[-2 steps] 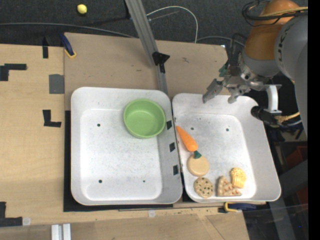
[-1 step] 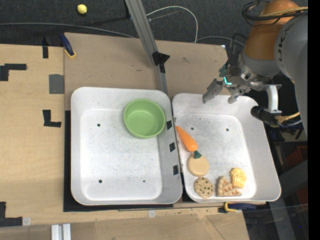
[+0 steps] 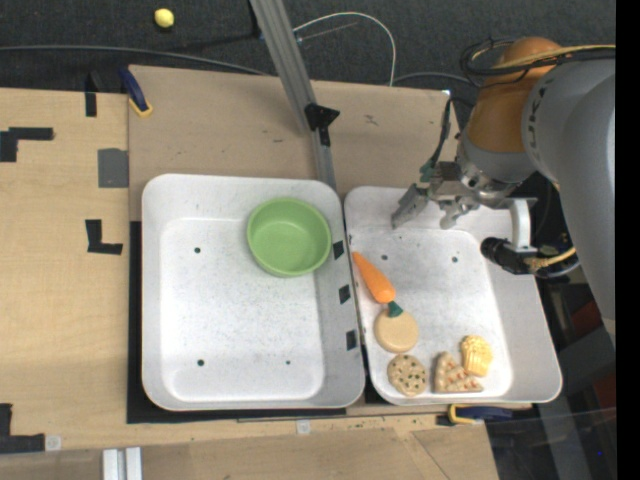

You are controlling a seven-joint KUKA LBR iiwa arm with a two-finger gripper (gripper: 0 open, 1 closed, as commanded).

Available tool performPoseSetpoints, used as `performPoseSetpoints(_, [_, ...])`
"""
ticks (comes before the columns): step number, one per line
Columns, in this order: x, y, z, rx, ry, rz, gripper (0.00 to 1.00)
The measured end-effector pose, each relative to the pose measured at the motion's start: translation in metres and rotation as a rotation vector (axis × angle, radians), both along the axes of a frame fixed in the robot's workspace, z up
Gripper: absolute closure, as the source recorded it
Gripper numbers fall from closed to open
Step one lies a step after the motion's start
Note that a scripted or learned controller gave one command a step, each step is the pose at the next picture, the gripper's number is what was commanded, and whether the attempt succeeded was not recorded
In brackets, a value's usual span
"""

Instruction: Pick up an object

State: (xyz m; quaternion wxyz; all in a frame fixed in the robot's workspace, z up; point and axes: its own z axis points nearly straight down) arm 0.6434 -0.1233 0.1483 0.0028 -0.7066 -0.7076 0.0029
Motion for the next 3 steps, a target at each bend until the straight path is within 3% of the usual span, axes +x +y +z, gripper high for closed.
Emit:
performPoseSetpoints(1, [-0.002,0.001,-0.055,0.0,-0.001,0.0,0.0])
performPoseSetpoints(2, [0.0,0.001,-0.041,-0.001,-0.005,0.002,1.0])
performPoseSetpoints(3, [0.004,-0.006,0.019,-0.001,-0.013,0.0,1.0])
